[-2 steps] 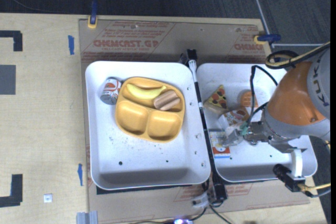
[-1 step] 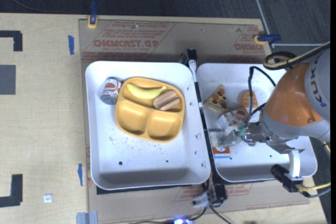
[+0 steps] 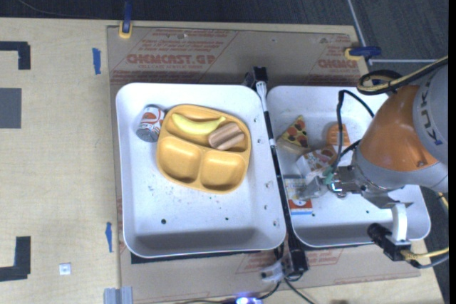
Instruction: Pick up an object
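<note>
**benchwatcher:** Nearest the lens in the camera view is the front rim of the right bin (image 3: 342, 242), so I'll use that bin as my landmark. Over its middle hangs the arm (image 3: 399, 142), orange band and all, with the gripper (image 3: 313, 185) pushed down into the clutter by the bin's left wall. Can't tell whether it's clamped or released; the wrist and the pile hide that.

**tote_tinkerer:** What's it going for?

**benchwatcher:** Hard to say. Right under it is a crinkly clear wrapper (image 3: 308, 169) and a small card with a red strip (image 3: 299, 203). Toward the bin's back sit a pizza slice toy (image 3: 294, 132) and an orange round thing (image 3: 335, 133), partly behind a cable.

**tote_tinkerer:** Risks?

**benchwatcher:** My guess: the wrapper is slippery and floppy, so it could pinch film and lose it on the lift, or snag two items at once. It's also tight against the left wall, so a finger could catch there.

**tote_tinkerer:** And left of that bin?

**benchwatcher:** Just the other bin (image 3: 135, 224) with a yellow divided tray (image 3: 203, 167), a hot dog toy (image 3: 226, 136) and a small can (image 3: 149, 123). Well apart, no trouble.
</note>
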`<action>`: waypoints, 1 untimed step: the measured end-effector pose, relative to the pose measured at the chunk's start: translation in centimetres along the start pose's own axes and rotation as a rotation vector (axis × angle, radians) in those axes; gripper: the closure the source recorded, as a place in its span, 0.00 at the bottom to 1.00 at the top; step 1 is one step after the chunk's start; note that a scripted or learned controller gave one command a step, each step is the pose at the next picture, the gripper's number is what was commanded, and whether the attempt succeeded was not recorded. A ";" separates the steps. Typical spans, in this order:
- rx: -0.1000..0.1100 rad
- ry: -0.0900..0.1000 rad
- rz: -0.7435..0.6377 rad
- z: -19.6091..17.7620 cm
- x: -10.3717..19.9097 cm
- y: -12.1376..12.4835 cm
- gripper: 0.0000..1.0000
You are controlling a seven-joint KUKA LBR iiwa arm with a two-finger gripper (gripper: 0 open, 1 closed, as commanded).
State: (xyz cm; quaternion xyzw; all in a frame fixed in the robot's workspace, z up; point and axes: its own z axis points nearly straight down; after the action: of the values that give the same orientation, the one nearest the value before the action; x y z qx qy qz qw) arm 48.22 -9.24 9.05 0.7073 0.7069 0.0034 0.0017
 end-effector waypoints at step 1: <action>0.000 -0.001 0.001 0.0 0.0 0.0 0.00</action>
State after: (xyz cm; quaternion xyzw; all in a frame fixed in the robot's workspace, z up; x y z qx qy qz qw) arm 48.21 -9.20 9.04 0.7075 0.7067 0.0033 0.0021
